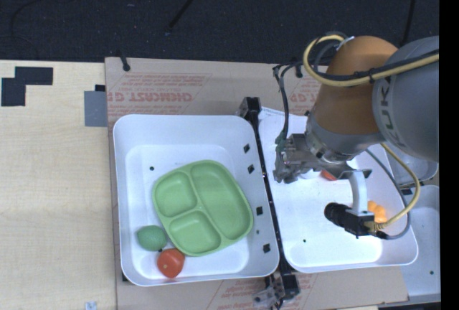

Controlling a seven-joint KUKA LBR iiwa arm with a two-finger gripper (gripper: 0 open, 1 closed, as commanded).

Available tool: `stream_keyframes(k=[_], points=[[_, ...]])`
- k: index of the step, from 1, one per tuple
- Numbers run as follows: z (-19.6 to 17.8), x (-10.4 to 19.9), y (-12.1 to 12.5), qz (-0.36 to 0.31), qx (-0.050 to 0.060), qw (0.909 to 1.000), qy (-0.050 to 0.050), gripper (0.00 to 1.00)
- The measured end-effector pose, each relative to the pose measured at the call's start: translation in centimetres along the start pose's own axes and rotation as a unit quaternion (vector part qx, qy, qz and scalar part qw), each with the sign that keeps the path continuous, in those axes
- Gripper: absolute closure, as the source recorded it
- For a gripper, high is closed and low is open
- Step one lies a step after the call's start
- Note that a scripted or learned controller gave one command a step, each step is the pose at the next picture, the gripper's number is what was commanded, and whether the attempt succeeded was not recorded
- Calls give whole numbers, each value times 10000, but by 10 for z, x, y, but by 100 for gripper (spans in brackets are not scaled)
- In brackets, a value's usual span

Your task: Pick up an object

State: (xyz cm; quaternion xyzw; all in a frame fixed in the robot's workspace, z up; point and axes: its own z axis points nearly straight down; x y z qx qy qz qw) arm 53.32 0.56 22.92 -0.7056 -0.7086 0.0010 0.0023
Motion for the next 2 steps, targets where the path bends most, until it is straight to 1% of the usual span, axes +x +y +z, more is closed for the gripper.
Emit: stream_keyframes(k=[1, 2], points=[[-9, 51, -1, -3, -6, 10000, 1, 100], [-7, 98, 5, -2, -4, 10000, -4, 100]])
